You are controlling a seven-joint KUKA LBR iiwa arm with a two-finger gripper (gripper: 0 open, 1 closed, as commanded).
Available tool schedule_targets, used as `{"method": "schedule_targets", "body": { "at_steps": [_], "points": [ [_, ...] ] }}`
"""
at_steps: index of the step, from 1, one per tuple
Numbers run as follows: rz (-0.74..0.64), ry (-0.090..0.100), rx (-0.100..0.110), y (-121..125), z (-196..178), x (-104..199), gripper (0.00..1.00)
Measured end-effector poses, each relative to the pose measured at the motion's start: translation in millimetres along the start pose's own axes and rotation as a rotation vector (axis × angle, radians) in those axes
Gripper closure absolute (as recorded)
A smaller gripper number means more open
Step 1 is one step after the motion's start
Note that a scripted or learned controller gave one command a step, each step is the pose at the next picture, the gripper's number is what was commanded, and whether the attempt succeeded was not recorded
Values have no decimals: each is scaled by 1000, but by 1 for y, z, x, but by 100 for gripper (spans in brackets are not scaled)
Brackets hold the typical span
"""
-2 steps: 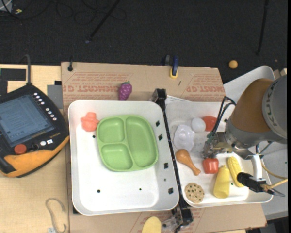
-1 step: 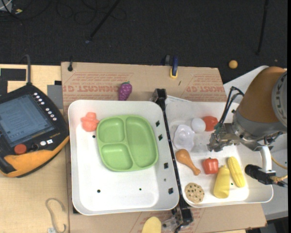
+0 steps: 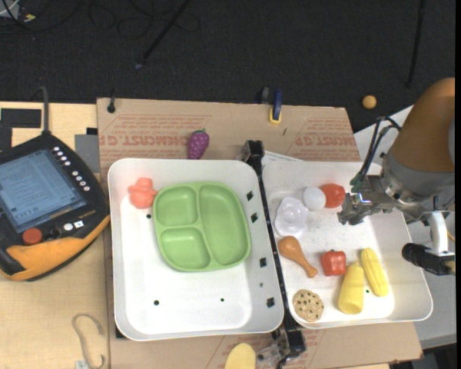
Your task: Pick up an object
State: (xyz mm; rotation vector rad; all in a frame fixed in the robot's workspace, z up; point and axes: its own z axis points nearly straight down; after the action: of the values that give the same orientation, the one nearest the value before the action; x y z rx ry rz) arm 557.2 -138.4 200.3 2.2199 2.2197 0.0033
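Observation:
The right bin (image 3: 415,302) holds a red tomato (image 3: 333,194), a white ball (image 3: 313,197), a clear plastic piece (image 3: 292,216), a chicken drumstick (image 3: 297,254), a red pepper (image 3: 333,262), a corn cob (image 3: 374,272), a yellow squash-like piece (image 3: 353,290) and a cookie (image 3: 308,304). My gripper (image 3: 352,210) hangs over the right bin's upper part, just right of the tomato. I see nothing between its fingers, and their spread is unclear.
The left bin (image 3: 184,306) holds a green divided plate (image 3: 200,227) and an orange toy (image 3: 140,194). Purple grapes (image 3: 197,144) lie on the cardboard behind it. A teach pendant (image 3: 38,198) sits at the left. A yellow object (image 3: 240,356) lies at the front.

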Motion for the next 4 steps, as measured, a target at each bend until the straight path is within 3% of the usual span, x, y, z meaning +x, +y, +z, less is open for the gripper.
{"method": "schedule_targets", "body": {
  "at_steps": [1,2,3,4],
  "points": [
    [0,0,3,0,-29,-1,100],
    [-3,2,4,25,-21,55,100],
    [-1,1,4,33,-37,72,100],
    [0,0,7,29,-36,68,100]
  ]
}}
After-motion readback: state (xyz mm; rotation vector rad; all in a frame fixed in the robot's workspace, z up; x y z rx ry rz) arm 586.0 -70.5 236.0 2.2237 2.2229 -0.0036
